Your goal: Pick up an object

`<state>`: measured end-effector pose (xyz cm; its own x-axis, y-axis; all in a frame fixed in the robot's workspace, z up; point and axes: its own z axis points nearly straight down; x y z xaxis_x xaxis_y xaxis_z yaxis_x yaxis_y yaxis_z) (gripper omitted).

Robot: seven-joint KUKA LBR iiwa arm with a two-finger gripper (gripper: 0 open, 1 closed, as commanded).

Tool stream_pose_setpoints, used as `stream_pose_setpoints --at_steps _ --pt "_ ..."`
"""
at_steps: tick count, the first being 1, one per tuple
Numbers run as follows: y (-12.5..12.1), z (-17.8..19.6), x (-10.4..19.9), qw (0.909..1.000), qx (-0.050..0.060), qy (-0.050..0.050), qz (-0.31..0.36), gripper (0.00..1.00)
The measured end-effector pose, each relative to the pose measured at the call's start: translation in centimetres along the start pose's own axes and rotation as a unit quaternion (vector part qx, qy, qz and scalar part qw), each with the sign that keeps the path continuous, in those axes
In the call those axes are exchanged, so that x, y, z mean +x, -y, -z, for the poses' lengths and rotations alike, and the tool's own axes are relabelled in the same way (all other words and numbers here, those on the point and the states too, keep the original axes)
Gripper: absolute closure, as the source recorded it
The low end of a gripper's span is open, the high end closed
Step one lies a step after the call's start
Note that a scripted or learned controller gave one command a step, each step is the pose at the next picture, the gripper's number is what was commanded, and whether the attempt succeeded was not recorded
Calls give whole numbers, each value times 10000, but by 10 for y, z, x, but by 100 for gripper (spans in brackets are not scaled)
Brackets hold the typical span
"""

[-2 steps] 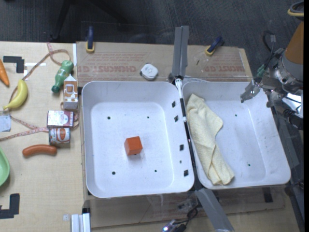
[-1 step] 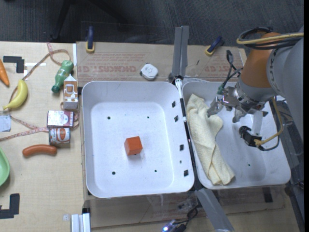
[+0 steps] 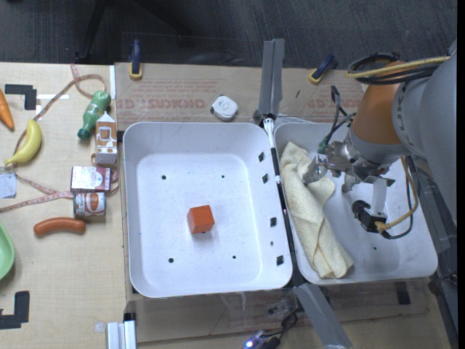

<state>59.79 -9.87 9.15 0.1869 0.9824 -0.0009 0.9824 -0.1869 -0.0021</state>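
Observation:
An orange cube (image 3: pixel 200 219) lies near the middle of the left bin (image 3: pixel 145 195). A cream towel (image 3: pixel 309 213) is draped along the left side of the right bin (image 3: pixel 407 257). My gripper (image 3: pixel 333 177) hangs low over the right bin, at the towel's upper right edge. It is open, and its left finger (image 3: pixel 317 171) is right against the cloth. Nothing sits between the fingers. The cube is far to the gripper's left, in the other bin.
Toy food lies on the bench left of the bins: a banana (image 3: pixel 25 144), a sausage (image 3: pixel 59 227), a can (image 3: pixel 91 204), a green bottle (image 3: pixel 94 113) and small cartons (image 3: pixel 106 138). A cable (image 3: pixel 381 224) loops below the wrist. A divider (image 3: pixel 275 187) separates the bins.

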Motion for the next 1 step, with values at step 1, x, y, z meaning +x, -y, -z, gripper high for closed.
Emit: stream_pose_setpoints --at_steps 1 --pt "0 9 -2 10000 3 1 -26 100"
